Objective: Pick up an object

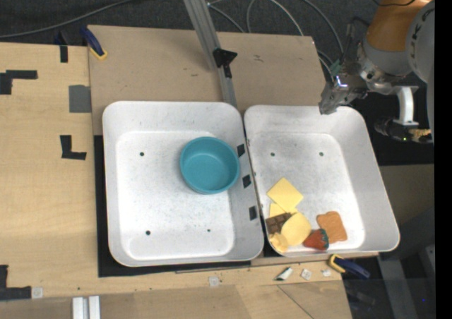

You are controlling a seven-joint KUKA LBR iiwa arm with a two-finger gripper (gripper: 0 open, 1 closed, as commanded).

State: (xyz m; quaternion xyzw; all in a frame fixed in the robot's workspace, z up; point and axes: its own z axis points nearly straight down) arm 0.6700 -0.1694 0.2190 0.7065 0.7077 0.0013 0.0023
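Observation:
A blue bowl (208, 164) sits upright in the left bin (127, 190), toward its right side. In the right bin (353, 162) several small items lie bunched at the near edge: a yellow flat piece (285, 193), a second pale yellow piece (295, 228), a small brown piece (276, 222), an orange piece (332, 224) and a red piece (316, 241). My gripper (330, 102) hangs at the far right corner of the right bin, well away from all the items, with nothing seen in it.
A grey metal pole (205, 25) slants up from behind the seam between the bins. Cables (282, 10) lie on the dark floor behind the bench. Blue-yellow clamps (94, 44) (347, 265) sit at the board's far left and near right edges.

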